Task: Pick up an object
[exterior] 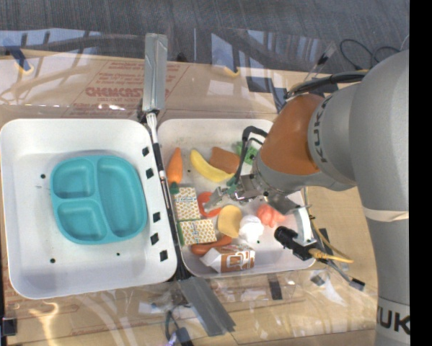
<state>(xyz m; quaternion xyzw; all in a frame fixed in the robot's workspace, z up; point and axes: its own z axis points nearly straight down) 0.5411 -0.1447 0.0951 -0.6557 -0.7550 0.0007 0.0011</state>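
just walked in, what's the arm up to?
The arm is reaching from the right into the right bin, which is packed with toy food: a carrot, a banana, cracker packets and more. Its gripper is down among the items near the middle of the pile, but nothing can be seen held between the jaws. The left bin holds a teal divided tray, with nothing on it.
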